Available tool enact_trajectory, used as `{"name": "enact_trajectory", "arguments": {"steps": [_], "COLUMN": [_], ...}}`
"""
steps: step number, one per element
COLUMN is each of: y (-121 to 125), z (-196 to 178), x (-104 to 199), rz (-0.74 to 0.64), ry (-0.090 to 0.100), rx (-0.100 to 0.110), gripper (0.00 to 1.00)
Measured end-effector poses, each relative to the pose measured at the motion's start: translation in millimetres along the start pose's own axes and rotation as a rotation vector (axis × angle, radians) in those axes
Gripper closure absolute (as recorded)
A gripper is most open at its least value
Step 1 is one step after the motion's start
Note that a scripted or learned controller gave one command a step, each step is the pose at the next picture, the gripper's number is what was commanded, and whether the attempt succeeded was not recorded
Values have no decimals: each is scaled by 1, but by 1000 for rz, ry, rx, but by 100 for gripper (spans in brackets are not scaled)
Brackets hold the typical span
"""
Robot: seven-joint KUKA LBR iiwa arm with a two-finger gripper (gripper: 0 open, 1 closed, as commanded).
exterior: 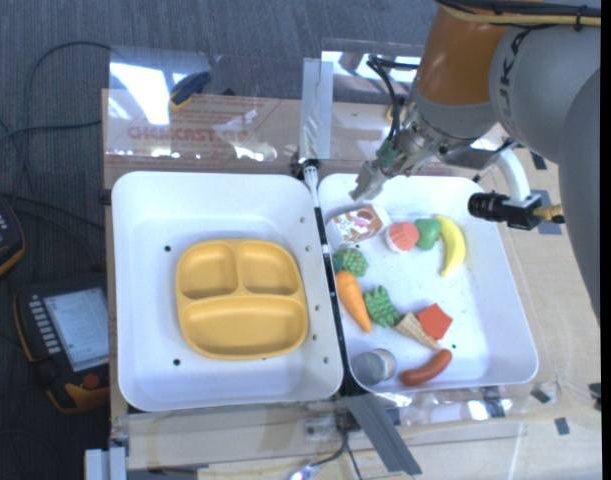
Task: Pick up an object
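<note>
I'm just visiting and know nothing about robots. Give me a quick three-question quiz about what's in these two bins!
1. True or false: the yellow divided tray lies in the left bin.
2. Which lies nearest the right bin's front edge? A) banana B) sausage C) carrot
3. Fill in: the gripper hangs above the right bin's ____ left corner.

Key: 1 true; 2 B; 3 back (far).
</note>
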State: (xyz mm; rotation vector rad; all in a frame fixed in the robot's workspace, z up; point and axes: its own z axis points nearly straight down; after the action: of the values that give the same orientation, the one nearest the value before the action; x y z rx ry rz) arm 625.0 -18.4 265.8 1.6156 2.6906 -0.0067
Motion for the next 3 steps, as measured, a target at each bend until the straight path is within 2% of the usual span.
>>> {"name": "enact_trajectory", "arguments": {"steps": [1, 2, 3], "y": [-32, 2, -9], "z": [82, 7, -108], "x": [-38, -20, -111], "rz": [-251, 34, -387], "ry": [1, 1, -2], "rx": [1, 0, -3], "gripper": [100, 100, 100]}}
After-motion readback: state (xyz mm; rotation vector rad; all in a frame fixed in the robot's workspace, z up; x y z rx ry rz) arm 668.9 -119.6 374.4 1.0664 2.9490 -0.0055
